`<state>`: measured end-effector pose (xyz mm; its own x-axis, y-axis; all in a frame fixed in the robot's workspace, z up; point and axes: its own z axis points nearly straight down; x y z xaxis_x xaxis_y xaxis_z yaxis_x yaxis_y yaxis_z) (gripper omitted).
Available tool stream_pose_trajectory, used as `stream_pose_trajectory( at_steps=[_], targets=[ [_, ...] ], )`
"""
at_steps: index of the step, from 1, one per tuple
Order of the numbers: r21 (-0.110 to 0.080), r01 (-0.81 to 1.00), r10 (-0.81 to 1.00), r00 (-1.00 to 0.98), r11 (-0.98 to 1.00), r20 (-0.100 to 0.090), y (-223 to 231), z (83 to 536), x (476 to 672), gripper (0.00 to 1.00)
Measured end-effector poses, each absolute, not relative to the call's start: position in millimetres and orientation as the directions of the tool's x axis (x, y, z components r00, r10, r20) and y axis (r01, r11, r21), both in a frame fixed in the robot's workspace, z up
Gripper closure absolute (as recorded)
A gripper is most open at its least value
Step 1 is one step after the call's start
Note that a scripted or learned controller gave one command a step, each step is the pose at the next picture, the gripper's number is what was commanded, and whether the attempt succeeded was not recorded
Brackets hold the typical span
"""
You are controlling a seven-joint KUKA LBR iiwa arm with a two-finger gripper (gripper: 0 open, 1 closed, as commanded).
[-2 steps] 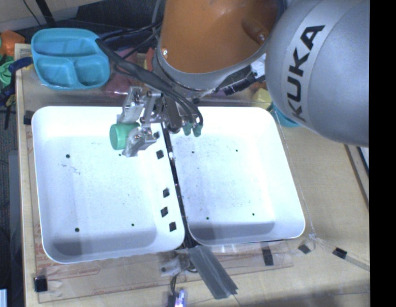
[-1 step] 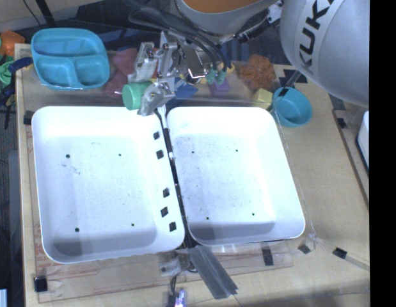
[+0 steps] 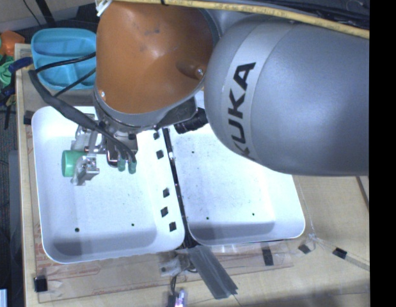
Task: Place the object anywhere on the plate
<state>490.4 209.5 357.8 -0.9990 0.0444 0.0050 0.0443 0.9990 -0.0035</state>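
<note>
Two white bins are sitting side by side on my desk (image 3: pixel 313 203); over the left bin (image 3: pixel 89 229) the claw (image 3: pixel 111 155) is hanging low, presumably searching. I cannot tell its state, nor what the green piece (image 3: pixel 70 163) touching it is.

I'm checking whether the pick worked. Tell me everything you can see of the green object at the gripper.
The green object looks like a small, rounded, cylinder-like piece of plain, smooth green material. It sits over the left bin, near its upper left part, right against the left side of the gripper and its metal hardware. Its left end shows; its right side is hidden behind the metal parts. Whether it is clamped, merely touching, or resting on the bin floor cannot be told.
</note>
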Motion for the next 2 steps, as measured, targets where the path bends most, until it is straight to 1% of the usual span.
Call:
stream_pose_trajectory(
  at_steps=[1,2],
  targets=[
    [-0.001,-0.162,-0.162,-0.987,0.987,0.004,219,381,599.5,1.0],
    [-0.002,0.072,0.072,-0.997,0.997,0.0,165,425,656.2,1.0]
  ],
)
